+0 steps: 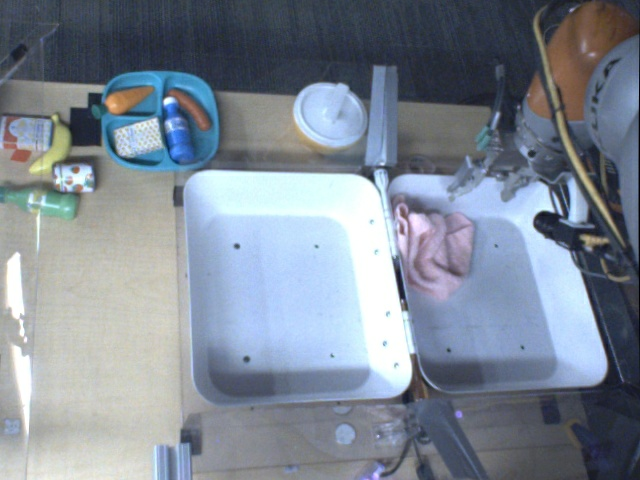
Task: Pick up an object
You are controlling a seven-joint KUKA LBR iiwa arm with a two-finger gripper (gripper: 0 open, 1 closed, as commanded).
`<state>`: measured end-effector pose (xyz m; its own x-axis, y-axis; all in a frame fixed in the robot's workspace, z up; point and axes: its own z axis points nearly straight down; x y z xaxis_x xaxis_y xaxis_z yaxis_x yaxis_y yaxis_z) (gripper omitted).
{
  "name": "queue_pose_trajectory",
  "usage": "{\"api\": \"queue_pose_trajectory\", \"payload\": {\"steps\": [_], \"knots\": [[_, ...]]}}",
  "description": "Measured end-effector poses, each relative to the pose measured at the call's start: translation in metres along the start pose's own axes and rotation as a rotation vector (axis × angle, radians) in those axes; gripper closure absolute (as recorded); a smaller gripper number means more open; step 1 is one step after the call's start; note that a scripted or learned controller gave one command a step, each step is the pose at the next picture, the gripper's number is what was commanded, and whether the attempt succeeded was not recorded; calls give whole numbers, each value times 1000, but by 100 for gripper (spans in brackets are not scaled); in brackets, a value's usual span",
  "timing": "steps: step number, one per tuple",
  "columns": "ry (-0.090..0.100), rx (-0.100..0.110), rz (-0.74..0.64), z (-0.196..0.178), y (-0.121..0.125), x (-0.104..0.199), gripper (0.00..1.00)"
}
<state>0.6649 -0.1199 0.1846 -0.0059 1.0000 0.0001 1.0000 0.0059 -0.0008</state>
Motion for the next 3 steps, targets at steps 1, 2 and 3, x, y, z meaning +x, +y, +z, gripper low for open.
{"api": "queue_pose_trajectory", "payload": {"steps": [1, 2, 3], "knots": [[-1, -6, -142, 89, -11, -2, 0], [0, -1, -221, 64, -38, -31, 0], [-8, -22, -364, 92, -67, -17, 0]]}}
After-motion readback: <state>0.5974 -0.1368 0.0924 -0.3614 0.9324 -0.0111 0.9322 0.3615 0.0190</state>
